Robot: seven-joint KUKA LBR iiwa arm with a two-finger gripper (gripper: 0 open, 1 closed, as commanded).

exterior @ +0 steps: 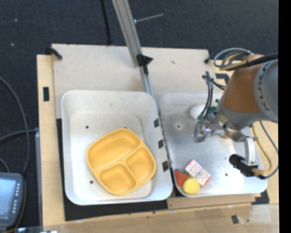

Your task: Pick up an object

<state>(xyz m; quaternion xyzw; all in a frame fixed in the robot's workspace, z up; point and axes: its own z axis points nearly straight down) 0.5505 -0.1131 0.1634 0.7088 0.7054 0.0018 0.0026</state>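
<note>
Well apart, hand (202, 130) and yellow ball (191, 186) at bin's near edge

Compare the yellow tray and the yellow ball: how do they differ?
The yellow tray lies in the left bin; the yellow ball sits in the right bin, at its near edge. The tray is far larger. The tray is flat with three compartments; the ball is round. The tray lies alone; the ball sits against a checkered block. Both are yellow.

Robotics lab: plywood bench (87, 62) on dark carpet, aluminium camera mast (128, 25) at twelve o'clock, loose cables (9, 115) and monitor (5, 198) at eight o'clock.
</note>
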